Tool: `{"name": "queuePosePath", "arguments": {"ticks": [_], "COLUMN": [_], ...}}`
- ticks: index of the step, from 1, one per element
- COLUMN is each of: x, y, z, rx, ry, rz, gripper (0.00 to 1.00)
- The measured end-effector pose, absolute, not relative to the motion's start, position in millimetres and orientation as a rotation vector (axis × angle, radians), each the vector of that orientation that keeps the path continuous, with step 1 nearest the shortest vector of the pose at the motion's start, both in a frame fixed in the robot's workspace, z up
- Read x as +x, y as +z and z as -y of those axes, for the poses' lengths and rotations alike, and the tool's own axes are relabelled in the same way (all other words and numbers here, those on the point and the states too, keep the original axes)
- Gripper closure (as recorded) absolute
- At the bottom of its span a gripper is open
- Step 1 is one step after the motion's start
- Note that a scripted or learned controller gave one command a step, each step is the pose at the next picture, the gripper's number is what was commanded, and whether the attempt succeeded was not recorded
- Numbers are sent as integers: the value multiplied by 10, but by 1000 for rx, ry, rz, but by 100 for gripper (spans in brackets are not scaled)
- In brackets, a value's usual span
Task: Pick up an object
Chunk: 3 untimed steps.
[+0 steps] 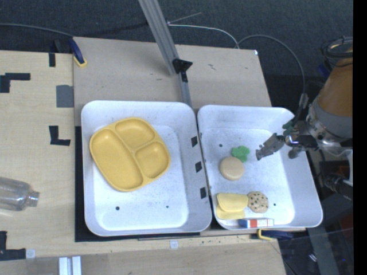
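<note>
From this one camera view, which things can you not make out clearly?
- Gripper: small and dark over the right white bin; open or shut cannot be told.
- Small red, white and blue item at that bin's front wall: too small to identify.
- Clear plastic bottle: cut off by the left edge.
- Pale yellow block: its kind is unclear at this size.

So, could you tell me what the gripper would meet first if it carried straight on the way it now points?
The gripper points toward the view's left and slightly down. First in that line looks to be the small green object, with the round beige object just beyond. Its height above the right bin is unclear.
</note>
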<state>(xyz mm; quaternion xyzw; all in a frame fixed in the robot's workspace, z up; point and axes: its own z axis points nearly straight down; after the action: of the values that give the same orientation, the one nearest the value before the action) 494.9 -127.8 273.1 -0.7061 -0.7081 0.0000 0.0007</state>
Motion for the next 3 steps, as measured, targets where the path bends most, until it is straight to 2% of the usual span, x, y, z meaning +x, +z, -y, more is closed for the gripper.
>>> {"name": "queuePosePath", "arguments": {"ticks": [1, 2, 3], "x": [4955, 5297, 4879], "y": [2829, 1873, 1221], "z": [1265, 771, 912], "rx": [-2213, -2212, -2218], "ry": [-1, 8, 12], "rz": [2226, 2220, 2212], "gripper": [100, 100, 100]}}
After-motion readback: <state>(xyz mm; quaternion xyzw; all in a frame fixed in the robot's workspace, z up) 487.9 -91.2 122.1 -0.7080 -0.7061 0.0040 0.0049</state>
